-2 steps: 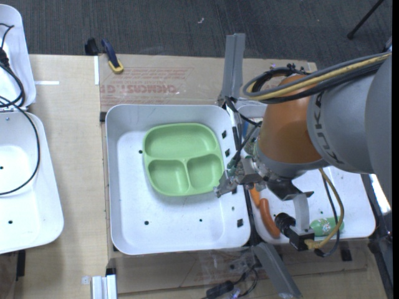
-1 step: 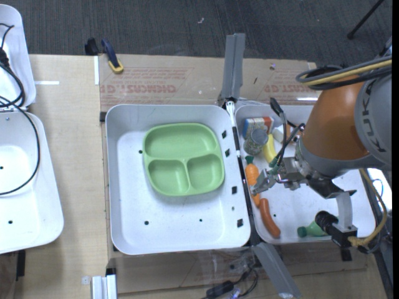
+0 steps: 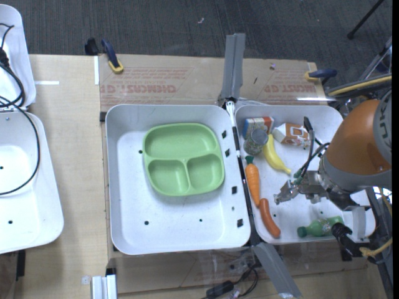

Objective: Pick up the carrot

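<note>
The orange carrot [image 3: 252, 183] lies lengthwise along the left wall of the right bin [image 3: 356, 219], its green end pointing to the far side. My gripper [image 3: 285, 194] hovers low over the middle of that bin, a short way right of the carrot and apart from it. It is open, with nothing between its fingers. The arm's orange band [image 3: 363, 143] rises behind it on the right.
A red-orange sausage [image 3: 269, 218] lies just in front of the carrot. A banana [image 3: 274, 155], a grey can [image 3: 254, 144], a blue tin [image 3: 257, 126] and a small carton [image 3: 293, 134] crowd the far end. A green bottle [image 3: 319, 227] lies front right. The left bin [image 3: 124, 185] holds a green divided plate [image 3: 184, 158].
</note>
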`<state>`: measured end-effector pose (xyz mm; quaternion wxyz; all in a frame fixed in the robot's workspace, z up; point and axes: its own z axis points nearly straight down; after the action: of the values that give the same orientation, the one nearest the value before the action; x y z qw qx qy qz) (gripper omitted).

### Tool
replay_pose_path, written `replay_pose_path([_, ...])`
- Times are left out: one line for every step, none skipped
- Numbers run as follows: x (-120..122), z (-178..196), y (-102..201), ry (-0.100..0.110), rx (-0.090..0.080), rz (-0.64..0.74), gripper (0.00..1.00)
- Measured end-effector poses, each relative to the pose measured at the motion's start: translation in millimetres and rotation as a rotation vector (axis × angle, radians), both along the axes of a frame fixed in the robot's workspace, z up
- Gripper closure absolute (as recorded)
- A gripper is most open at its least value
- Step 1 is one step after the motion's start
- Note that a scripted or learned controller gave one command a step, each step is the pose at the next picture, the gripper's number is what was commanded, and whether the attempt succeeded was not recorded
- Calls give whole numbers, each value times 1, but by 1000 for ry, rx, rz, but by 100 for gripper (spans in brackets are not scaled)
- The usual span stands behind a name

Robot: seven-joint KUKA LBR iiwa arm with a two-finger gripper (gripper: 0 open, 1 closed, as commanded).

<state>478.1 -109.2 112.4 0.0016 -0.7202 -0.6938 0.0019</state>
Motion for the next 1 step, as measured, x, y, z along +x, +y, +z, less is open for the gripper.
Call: replay_pose_path([-1,78,94,-2,-1,-9,0])
